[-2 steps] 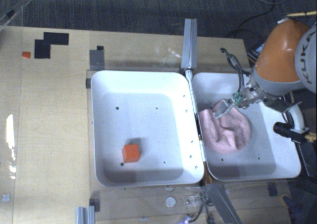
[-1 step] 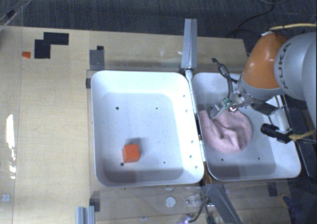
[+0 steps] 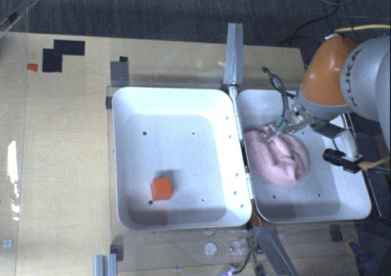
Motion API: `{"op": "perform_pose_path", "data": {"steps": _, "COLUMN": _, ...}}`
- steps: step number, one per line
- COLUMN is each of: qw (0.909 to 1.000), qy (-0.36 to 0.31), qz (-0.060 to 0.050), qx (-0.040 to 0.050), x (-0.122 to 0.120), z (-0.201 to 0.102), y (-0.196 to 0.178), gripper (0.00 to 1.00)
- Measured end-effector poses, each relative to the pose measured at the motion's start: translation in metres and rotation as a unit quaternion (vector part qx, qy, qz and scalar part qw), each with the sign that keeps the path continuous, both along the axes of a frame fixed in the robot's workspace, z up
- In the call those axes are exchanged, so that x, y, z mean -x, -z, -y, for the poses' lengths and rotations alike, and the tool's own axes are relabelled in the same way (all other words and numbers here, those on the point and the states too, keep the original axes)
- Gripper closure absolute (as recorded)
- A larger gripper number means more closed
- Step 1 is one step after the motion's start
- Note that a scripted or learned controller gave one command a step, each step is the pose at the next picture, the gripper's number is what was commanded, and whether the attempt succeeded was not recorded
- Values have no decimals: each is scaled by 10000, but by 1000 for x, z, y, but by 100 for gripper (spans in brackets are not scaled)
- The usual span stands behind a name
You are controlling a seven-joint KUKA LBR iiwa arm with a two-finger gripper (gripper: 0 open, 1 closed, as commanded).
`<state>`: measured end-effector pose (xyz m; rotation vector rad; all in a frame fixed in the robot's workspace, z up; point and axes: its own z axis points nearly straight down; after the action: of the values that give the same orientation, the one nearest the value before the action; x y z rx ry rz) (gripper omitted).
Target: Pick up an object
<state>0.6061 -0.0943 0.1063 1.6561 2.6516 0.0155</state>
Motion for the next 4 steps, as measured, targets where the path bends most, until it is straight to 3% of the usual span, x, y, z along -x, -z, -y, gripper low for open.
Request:
{"op": "perform_pose_path", "data": {"steps": 1, "qw": 9965, "qy": -832, "qz": -29, "qx": 19, "x": -65, "z": -26, "y": -82, "gripper": 100}}
{"op": "perform_pose_path", "data": {"steps": 2, "qw": 9910, "qy": -1336, "qz": -29, "qx": 29, "x": -65, "z": -23, "y": -91, "gripper": 100}}
{"op": "perform_pose_path", "data": {"steps": 3, "qw": 9927, "qy": -1206, "qz": -16, "qx": 28, "x": -49, "z": -27, "y": -153, "gripper": 100}}
{"op": "perform_pose_path", "data": {"steps": 4, "qw": 9700, "qy": -2431, "qz": -43, "qx": 40, "x": -61, "z": 9, "y": -107, "gripper": 100}}
